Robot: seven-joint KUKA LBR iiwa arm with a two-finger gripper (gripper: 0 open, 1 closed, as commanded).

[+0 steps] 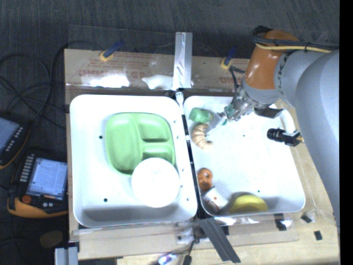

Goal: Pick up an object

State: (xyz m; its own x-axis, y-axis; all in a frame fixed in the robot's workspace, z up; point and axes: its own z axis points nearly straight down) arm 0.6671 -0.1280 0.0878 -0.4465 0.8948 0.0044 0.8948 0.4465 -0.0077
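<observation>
my tool (218, 120) low in right bin (265, 164), tip just beside tan curled toy (202, 137). can't tell how open; nothing seen held. approach step, i judge. next: centre over toy, close.

Right bin (259, 159): centre and right floor bare, widest way down.

Upper left corner crowded: green lump (200, 115) and tan curled toy (202, 136) near wall shared with other bin. Gripper (219, 120) just beside both. Arm (265, 70) overhangs back edge, blocks entry from upper right.

Lower left: small orange fruit (204, 176) and brown-white block (214, 199) close to same wall, tight gaps. Yellow banana (248, 204) lies along front wall.

Left bin (83, 164): green divided tray (138, 139) fills middle, white round plate (156, 182) overlaps its lower right corner. Free floor along left wall and front left corner.
</observation>
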